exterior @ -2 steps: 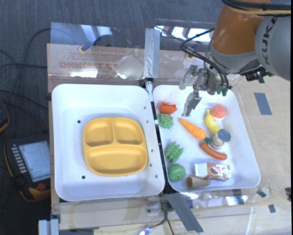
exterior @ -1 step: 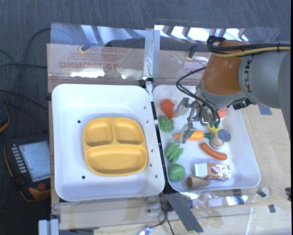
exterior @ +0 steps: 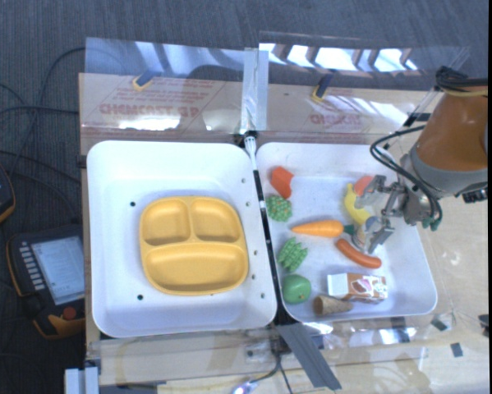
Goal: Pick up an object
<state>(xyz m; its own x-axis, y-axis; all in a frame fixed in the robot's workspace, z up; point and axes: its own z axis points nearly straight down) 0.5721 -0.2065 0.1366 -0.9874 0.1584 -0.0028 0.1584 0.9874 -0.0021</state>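
Camera view: gripper (exterior: 375,220) partly masks banana (exterior: 354,204); jaw state cannot be told. Banana: yellow, curved, just above the red sausage (exterior: 360,254).

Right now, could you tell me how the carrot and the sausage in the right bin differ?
The carrot is orange with a green end, while the sausage is red-orange throughout. The carrot lies level across the bin; the sausage slants, and sits nearer the gripper. Both are long, slim toy foods.
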